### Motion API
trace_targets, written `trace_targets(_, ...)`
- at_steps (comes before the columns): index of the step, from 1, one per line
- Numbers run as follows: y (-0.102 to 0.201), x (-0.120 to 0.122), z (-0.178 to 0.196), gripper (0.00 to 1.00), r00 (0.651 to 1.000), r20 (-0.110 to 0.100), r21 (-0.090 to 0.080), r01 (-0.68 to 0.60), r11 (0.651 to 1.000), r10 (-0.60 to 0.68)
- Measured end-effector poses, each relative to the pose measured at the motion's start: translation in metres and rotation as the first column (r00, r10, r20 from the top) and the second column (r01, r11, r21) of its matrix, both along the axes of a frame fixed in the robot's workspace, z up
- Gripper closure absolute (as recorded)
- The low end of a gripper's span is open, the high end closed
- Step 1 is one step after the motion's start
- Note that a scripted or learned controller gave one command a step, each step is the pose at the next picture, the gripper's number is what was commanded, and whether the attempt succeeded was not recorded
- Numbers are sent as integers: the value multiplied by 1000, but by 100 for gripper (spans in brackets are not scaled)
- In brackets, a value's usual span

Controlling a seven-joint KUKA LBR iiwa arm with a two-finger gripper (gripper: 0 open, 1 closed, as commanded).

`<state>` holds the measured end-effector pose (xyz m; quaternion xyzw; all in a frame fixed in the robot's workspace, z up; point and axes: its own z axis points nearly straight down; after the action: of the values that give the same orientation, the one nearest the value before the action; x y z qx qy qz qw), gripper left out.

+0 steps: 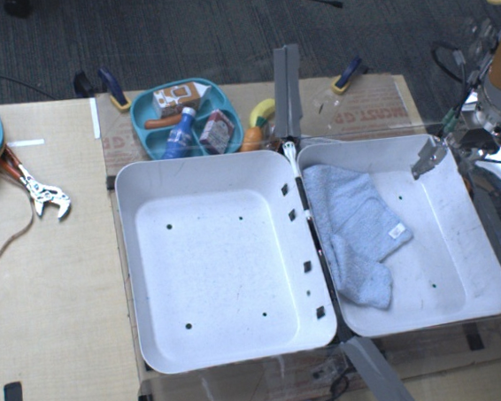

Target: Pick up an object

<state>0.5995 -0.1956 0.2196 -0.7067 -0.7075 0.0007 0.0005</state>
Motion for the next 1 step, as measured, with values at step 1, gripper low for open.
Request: trace_targets(1, -7, -50, -127, 0, 992, 3, 0, -128, 992, 128)
